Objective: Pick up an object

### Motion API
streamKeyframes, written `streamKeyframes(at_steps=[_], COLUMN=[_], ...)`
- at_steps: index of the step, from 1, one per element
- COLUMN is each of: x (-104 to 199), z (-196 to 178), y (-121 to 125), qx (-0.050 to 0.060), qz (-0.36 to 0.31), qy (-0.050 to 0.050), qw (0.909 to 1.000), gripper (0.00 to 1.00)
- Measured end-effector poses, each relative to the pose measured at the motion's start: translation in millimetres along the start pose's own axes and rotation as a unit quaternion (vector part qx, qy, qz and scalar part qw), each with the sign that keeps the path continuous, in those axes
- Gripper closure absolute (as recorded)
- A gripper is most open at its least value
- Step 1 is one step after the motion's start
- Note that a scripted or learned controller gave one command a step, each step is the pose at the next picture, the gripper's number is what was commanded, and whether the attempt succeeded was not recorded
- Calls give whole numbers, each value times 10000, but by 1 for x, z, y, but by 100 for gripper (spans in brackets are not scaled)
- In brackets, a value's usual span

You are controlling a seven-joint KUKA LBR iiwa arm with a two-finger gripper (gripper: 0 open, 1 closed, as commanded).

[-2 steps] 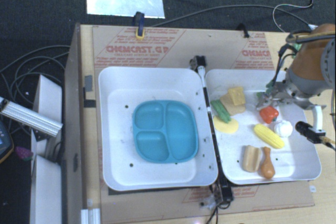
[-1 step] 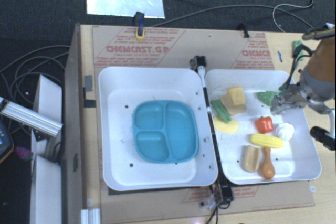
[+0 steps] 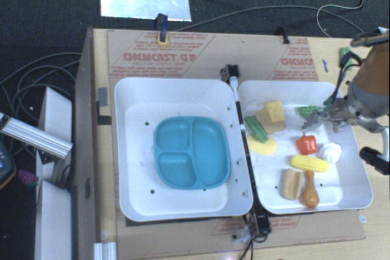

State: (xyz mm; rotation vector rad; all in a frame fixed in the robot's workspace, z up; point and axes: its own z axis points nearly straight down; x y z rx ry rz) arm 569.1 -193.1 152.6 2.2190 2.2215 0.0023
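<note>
overhead, red "chemcast gp" print on bench board (image 3: pixel 159 58) (twice), fingers (image 3: pixel 314 122) state unclear, over right bin (image 3: pixel 359 189)

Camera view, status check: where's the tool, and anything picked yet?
Tool low over right bin, by the green leafy piece. Nothing seen held. Red pepper and corn close beneath.

A single fixed camera looks down at a slant from above the bench (image 3: pixel 201 49), far enough back to take in both white bins whole. The left bin (image 3: pixel 131 149) sits near the frame's centre, with the right bin (image 3: pixel 353 192) just beside it toward the right edge. Beyond the left bin lie the bench's far edge and dark floor; cables run to its left.
</note>
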Motion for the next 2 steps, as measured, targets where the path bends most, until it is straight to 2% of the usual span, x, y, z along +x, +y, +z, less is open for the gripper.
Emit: streamKeyframes(at_steps=[1,2], x=[35,35], z=[68,58], y=[-14,-13], qx=[6,-5], qz=[-8,-14], qy=[0,-2], qw=[10000,10000], gripper=[0,100])
